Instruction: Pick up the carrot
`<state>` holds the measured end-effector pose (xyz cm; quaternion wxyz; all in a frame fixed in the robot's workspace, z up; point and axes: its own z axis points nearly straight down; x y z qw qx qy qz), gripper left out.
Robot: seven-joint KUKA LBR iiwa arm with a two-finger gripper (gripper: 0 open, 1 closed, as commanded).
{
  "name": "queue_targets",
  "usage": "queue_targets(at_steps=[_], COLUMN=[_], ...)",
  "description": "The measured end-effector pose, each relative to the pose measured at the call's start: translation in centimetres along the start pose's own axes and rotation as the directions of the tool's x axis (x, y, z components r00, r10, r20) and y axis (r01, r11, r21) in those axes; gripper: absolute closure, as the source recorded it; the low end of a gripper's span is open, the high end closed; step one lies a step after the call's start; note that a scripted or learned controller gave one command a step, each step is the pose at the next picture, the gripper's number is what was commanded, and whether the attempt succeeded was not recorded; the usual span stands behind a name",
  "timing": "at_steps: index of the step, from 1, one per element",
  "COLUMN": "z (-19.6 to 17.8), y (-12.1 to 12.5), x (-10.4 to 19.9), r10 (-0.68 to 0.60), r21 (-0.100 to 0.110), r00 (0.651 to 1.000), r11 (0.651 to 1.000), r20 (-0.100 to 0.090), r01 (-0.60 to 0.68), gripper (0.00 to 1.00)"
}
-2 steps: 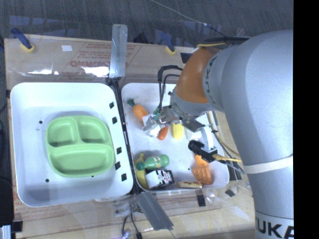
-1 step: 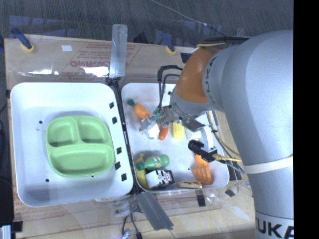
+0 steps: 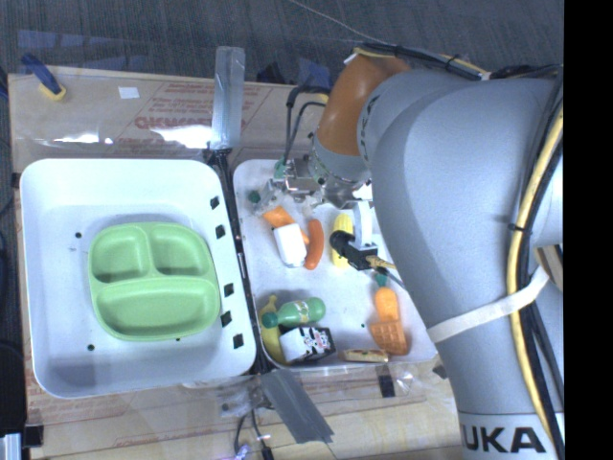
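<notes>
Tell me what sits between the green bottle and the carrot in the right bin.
In the camera view, bare white bin floor separates the green bottle from the carrot; nothing lies on that stretch.

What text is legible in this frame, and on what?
"UKA", cut off by the frame edge: on the arm's grey base, lower right.
Red print on the clear sheet behind the bins: too blurred to read.
Label on the small dark package in the right bin: too small to read.
</notes>
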<state>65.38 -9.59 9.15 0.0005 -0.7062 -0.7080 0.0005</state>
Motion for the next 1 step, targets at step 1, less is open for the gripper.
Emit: queue_targets(at_steps=[1], z=[-1.03], y=[0.06], x=[0.26], r10=[-0.010], r21=[0.002], r00=[1.000], r11=[1.000], r20=[0.000], r01=[0.010], gripper=[1.00])
